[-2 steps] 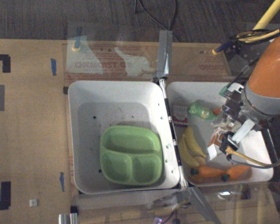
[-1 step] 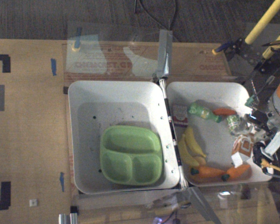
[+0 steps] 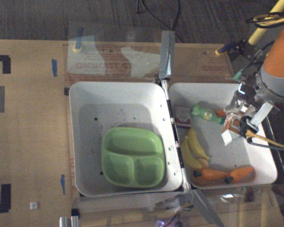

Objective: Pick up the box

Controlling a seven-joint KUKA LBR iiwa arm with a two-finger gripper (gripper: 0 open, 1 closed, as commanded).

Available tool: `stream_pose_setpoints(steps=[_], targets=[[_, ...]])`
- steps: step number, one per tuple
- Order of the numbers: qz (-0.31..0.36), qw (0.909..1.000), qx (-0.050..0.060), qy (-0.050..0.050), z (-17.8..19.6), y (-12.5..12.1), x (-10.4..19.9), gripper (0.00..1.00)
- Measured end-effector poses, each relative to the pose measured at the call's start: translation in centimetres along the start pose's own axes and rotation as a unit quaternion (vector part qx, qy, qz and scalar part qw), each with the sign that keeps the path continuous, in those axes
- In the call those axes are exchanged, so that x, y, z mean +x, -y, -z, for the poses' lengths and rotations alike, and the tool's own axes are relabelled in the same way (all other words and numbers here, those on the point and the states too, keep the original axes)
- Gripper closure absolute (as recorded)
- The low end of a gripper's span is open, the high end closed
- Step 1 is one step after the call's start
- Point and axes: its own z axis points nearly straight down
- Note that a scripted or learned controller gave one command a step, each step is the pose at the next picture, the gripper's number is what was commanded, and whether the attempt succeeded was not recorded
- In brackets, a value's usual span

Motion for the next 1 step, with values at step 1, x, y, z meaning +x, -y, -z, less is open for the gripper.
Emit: stream_pose_setpoints(steps=[1], targets=[[-0.064,0.9979,0.002,0.0,3.69,5.22,0.47,1.0]])
